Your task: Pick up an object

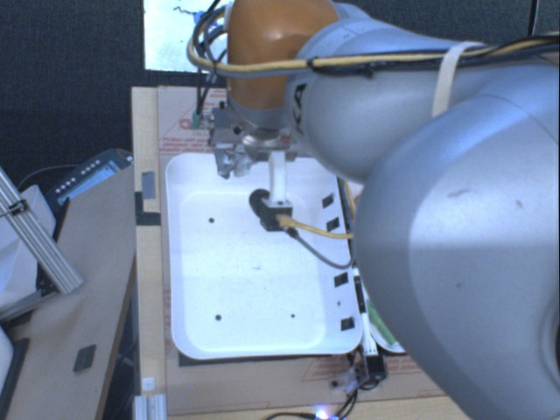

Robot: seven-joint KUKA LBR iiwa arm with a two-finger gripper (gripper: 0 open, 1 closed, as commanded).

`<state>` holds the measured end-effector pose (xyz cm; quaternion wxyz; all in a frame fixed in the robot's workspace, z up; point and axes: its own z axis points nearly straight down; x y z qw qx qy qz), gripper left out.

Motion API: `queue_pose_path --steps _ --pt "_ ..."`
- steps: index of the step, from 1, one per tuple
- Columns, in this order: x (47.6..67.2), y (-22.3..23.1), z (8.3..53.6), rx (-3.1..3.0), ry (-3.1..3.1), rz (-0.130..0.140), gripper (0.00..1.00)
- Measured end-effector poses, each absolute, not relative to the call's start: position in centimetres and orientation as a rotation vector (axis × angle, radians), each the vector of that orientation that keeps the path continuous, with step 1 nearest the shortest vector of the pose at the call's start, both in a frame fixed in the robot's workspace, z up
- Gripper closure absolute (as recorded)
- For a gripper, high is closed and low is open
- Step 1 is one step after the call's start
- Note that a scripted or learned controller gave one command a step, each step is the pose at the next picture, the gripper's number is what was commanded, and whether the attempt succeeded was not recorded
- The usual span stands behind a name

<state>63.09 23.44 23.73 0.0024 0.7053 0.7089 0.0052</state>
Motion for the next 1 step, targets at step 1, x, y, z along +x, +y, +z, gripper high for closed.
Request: queue_pose_path --steps 1 --pt "57.41 23.36 13.44 2.225 2.227 -0.016 1.00"
